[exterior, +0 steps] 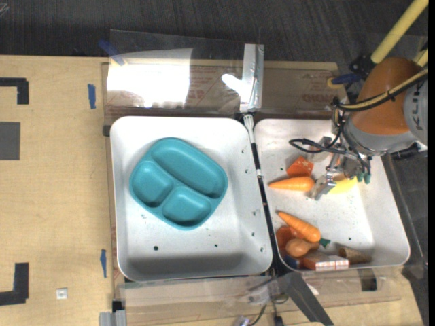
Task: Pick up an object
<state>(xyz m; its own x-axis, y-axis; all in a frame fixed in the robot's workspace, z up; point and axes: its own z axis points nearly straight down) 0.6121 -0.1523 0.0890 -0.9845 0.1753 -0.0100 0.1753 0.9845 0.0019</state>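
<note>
- The likeliest object for the pick is a yellow piece [343, 185] in the right bin [387, 216], lying just under and beside the tool [326, 184]; its long axis runs roughly left to right across the view, tilted a little.
- An orange carrot-shaped piece [293, 183] lies just left of the tool, tip pointing left toward the wall between the bins, its thick end close to the tool.
- The tool sits low over the bin between these two pieces. Its metal tips are small and partly blurred, so whether it is spread or closed cannot be told, and nothing can be confirmed between them.
- Judged from this, the yellow piece lies to the tool's right and the carrot-shaped piece to its left, both near enough that a small sideways shift would decide which one is taken.
- A second carrot [299, 225] lies nearer the front of the same bin, angled diagonally, with a cluster of small items [299, 246] against the front wall.
- The left bin [136, 250] carries a teal divided tray [178, 182], well apart from the tool.
- The single arm [387, 107] reaches in from the right, cables trailing at its wrist.
- Both bins rest on a pale wooden table [54, 182] with dark floor beyond.
</note>
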